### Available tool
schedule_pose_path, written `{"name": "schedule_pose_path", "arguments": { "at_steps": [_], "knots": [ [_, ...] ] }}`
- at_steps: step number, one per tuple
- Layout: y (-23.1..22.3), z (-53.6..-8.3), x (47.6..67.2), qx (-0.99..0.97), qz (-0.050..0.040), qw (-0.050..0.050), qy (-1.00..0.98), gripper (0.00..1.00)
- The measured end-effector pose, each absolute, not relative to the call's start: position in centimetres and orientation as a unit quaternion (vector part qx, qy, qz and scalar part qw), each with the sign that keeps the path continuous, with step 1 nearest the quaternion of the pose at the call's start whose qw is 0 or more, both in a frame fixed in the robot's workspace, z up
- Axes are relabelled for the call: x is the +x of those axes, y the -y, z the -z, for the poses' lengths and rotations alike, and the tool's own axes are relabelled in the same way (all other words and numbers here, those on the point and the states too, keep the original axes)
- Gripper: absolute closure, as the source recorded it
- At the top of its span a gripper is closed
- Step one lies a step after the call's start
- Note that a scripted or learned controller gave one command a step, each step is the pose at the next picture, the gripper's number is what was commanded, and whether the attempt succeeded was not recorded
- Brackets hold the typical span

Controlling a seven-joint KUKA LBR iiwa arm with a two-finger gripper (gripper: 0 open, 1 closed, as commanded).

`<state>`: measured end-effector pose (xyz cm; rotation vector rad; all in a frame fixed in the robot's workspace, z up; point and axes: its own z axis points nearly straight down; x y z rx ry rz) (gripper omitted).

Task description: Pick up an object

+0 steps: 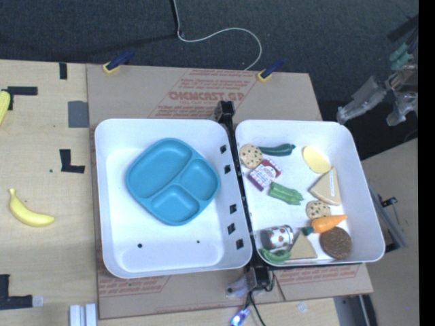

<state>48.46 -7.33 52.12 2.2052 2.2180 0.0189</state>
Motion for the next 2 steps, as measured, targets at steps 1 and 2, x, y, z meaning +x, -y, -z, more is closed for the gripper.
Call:
{"name": "schedule_pose_path", "arguments": {
  "at_steps": [1, 2],
  "knots": [
    [7.5, -52.3, 48.4, 0.707, 0.0008, 0.001, -0.707, 1.0],
    [1.5, -39.2, 48.2, 0.705, 0.0053, -0.006, -0.709, 1.0]
  ]
}}
